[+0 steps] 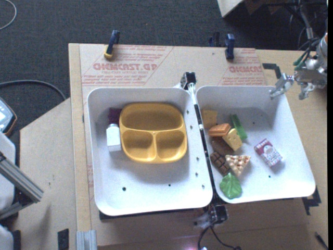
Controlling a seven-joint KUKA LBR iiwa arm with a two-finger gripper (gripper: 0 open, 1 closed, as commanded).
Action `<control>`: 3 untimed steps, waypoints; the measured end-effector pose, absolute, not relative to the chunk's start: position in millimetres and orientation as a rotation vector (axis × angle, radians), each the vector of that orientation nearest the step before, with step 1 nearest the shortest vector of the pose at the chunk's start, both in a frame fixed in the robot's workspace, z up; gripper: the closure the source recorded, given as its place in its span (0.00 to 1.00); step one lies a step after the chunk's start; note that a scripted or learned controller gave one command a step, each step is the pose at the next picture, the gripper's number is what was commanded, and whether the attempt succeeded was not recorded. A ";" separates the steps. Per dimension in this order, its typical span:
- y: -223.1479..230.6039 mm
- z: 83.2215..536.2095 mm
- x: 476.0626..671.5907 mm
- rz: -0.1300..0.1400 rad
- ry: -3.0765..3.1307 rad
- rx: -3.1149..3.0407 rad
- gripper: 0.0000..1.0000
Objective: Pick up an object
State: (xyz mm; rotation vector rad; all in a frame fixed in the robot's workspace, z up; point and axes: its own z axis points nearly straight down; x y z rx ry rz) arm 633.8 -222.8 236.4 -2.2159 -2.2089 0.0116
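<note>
The right bin (pixel 291 189) holds several toy foods: a tan slice (pixel 209 117), an orange-brown block (pixel 219 130), a yellow cheese wedge (pixel 233 138), a green pod (pixel 239 126), a brown chocolate bar (pixel 220 160), a pizza slice (pixel 237 163), a green leaf (pixel 230 187) and a red-and-white carton (pixel 268 152). My gripper (pixel 290 89) hovers over the bin's far right corner, above the rim. Its fingers stand apart with nothing between them. It is well away from all the food, with the carton the closest item.
The left bin (pixel 101 191) holds a yellow divided plate (pixel 153 132), a small white bottle (pixel 113 137) and a dark purple item (pixel 114 114) behind the bottle. Two clamps (pixel 111 44) (pixel 229 46) grip the board's far edge. The arm's wrist (pixel 317 66) enters from the right.
</note>
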 end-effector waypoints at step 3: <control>-218.2 139.9 634.5 0.005 -2.220 -2.214 0.00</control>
